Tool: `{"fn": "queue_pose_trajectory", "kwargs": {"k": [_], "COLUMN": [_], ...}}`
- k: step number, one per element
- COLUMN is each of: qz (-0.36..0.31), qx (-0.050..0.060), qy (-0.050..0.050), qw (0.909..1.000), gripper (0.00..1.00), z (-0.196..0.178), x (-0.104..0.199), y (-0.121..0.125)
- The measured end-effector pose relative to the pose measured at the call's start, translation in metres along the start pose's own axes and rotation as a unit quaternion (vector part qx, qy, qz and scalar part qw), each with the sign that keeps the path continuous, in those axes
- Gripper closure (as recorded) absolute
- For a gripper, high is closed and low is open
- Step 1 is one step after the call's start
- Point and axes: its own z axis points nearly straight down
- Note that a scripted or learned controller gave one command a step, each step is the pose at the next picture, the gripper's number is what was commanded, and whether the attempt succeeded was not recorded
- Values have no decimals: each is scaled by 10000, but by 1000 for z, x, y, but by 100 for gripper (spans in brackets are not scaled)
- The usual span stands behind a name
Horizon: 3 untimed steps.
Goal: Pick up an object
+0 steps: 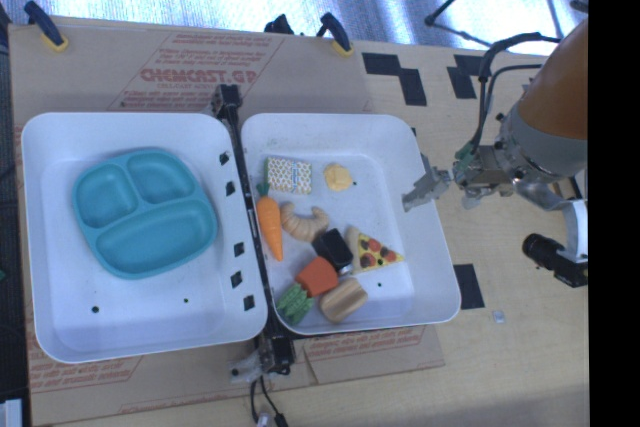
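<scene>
The right bin (430,265) holds several toy foods. A checkered waffle (288,175) and a pale yellow cookie (339,178) lie near its back. An orange carrot (270,227) lies along the left wall, with a tan croissant (303,220) beside it. A black block (332,247), a pizza slice (374,254), a red-orange block (318,276), a green vegetable (294,302) and a bread roll (343,299) crowd the front. My gripper (425,188) hangs over the bin's right rim, apart from all the foods, with nothing seen in it.
The left bin (40,245) bears a blue divided plate (145,210). A black clip strip (240,215) runs between the two bins. The bins rest on cardboard (190,65) held by clamps. Bare bench lies to the right, with black tape marks (395,73).
</scene>
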Motion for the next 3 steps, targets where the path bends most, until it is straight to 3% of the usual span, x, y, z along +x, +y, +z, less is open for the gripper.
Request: {"fn": "queue_pose_trajectory", "kwargs": {"k": [1,2,3], "qz": [324,516,-279], "qx": [13,12,-9], "qy": [4,1,-4], "qw": [9995,9987,9996], "gripper": [0,0,0], "z": [89,175,192], "x": [56,103,117], "y": [78,133,158]}}
